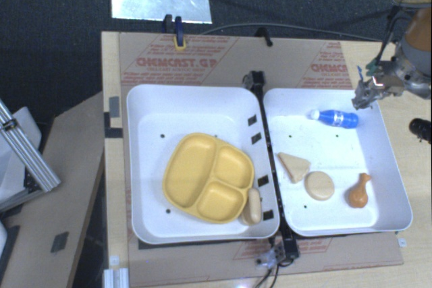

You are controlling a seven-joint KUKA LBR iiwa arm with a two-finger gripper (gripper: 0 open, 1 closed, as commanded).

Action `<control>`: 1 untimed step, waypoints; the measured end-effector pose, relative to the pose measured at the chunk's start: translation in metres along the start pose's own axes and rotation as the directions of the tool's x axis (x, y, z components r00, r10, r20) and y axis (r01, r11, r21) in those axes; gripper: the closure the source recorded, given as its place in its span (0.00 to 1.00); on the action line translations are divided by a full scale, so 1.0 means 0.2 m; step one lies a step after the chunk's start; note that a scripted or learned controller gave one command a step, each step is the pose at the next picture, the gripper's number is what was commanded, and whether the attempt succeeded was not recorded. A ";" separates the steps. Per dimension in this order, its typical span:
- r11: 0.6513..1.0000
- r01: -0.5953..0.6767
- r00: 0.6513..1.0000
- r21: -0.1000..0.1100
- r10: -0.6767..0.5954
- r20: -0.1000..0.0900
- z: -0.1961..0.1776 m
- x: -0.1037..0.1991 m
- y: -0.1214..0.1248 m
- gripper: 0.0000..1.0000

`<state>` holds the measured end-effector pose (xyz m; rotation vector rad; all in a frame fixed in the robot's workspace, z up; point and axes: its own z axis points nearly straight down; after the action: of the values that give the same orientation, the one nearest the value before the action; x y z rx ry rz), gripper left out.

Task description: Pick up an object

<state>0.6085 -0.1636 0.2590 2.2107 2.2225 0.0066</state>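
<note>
Camera view shows the pincer [364, 96] hanging over the far right corner of the right bin [390, 165]; whether it is spread or closed I cannot tell, and nothing is visibly caught in it. The blue bottle [336, 119] lies on its side just beside it, toward the bin's middle and slightly nearer the camera, long axis running across the bin with the white cap pointing left. It looks the closest candidate. The wedge [293, 166], round disc [319, 185] and orange drumstick [359, 191] lie well apart, nearer the front.
</note>
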 end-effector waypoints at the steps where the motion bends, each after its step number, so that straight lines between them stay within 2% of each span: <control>1: 1.000 0.003 1.000 0.006 -0.003 -0.003 0.03 0.24 -0.02 1.00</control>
<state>0.6038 -0.1163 0.2534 2.2119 2.2303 0.0023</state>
